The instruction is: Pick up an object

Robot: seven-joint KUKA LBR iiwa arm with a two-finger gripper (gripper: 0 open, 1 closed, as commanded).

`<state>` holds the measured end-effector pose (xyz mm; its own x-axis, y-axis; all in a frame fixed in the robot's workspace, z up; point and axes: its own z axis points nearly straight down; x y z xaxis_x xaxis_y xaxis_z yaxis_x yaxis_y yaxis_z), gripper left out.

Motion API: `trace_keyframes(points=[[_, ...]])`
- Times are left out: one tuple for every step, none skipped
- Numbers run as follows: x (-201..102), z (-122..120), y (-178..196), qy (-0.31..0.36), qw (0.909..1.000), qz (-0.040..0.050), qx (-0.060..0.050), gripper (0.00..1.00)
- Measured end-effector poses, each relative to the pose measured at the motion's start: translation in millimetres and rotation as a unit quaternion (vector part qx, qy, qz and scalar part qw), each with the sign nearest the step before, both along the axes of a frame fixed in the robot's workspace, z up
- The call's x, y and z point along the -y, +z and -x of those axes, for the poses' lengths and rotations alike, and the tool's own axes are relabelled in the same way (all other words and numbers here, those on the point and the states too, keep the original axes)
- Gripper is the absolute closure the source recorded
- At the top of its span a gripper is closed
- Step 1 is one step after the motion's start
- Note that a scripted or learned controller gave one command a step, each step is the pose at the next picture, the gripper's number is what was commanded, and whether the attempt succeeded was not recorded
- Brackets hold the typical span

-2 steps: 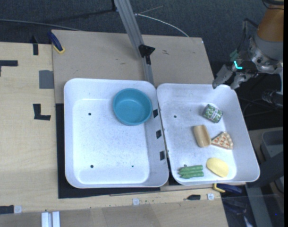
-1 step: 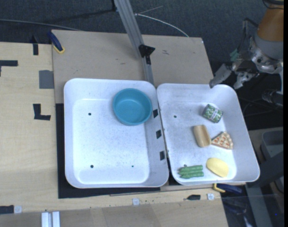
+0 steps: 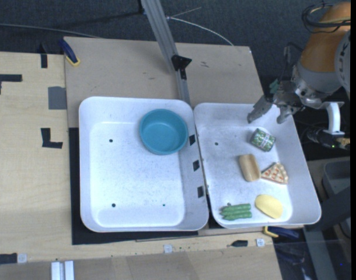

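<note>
Five toy foods are lying in the right bin point(image 3: 224, 121), so the spread tool point(image 3: 267, 112), hovering near the green can point(image 3: 262, 139), should be centring before closing.

Both bins: white, smooth plastic look, faintly speckled; left bin point(image 3: 96, 174), right bin point(image 3: 224, 127). Bowl point(image 3: 163, 132): blue, smooth, slight sheen, plastic-like. Bench point(image 3: 26, 156): pale wood-grain board, matt. Post point(image 3: 160, 28): grey metal, dull shine. Gripper point(image 3: 269, 113): dark grey, metallic look. Yellow piece point(image 3: 268, 206): smooth, glossy. Bread-like piece point(image 3: 248, 167): tan, matt. Green can point(image 3: 262, 139): printed surface.
</note>
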<state>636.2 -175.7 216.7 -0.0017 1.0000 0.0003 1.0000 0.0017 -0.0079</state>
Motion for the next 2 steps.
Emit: trace_keyframes(points=[[-0.2,7.5,-63.8,0.0,1.0,0.0,0.0,0.0],[4.6,1.2,-91.4,0.001,0.9999,0.0052,0.016,0.0]])
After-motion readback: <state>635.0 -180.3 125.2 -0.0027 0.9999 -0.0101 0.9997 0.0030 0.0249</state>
